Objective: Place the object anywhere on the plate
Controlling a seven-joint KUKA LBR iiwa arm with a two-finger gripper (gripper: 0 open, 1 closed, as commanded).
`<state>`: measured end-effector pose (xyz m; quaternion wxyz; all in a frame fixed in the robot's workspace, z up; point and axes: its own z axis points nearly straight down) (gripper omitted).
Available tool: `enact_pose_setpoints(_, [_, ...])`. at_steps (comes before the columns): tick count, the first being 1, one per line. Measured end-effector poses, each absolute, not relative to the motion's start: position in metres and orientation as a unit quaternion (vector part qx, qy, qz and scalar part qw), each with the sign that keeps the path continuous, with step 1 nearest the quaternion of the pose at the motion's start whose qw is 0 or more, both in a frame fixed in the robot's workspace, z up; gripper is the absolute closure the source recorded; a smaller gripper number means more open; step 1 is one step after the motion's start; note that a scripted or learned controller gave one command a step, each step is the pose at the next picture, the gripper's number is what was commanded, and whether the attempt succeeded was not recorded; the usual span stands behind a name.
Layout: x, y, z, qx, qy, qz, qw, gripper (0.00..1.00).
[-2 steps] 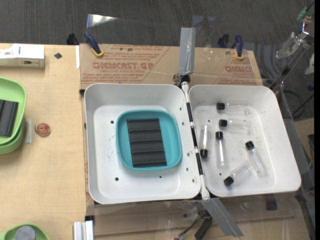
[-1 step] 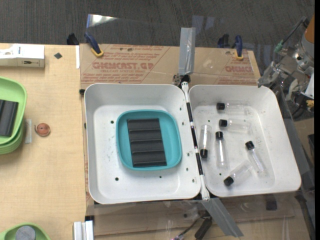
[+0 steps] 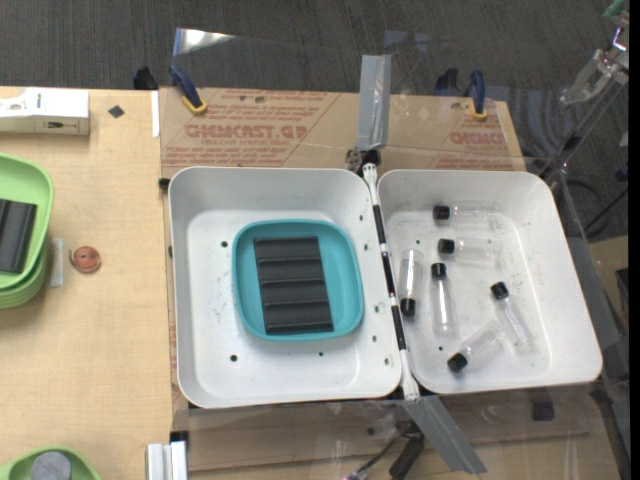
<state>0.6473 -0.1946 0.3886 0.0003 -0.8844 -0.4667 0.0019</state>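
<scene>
A teal plate (image 3: 347, 283) with rounded corners lies in the middle of the left white bin (image 3: 200, 298). A black ribbed block (image 3: 292, 285) rests on the plate. In the right white bin (image 3: 560, 268) lie several clear vials with black caps. One vial (image 3: 408, 280) lies near the divider, another vial (image 3: 439, 296) just right of it, and a third vial (image 3: 475, 348) lies slanted near the front. More vials sit toward the back and right of that bin.
On the wooden bench at left are a green dish (image 3: 30, 193) holding a dark block, a small brown disc (image 3: 86, 259) and a white box (image 3: 45, 113). Cardboard (image 3: 260, 128) with clamps lies behind the bins. A metal stand (image 3: 605, 68) rises at top right.
</scene>
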Motion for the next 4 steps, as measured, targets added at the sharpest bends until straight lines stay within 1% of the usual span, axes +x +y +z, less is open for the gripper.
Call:
enact_pose_setpoints(1, [0.625,-0.170,0.272,-0.895,-0.447,0.0022,0.001,0.00])
enact_pose_setpoints(2, [0.643,-0.207,0.384,-0.894,-0.449,0.0016,0.000,0.00])
enact_pose_setpoints(3, [0.659,-0.200,0.329,-0.904,-0.428,0.0023,0.001,0.00])
enact_pose_setpoints(4, [0.619,-0.196,0.248,-0.894,-0.449,0.0021,0.001,0.00])
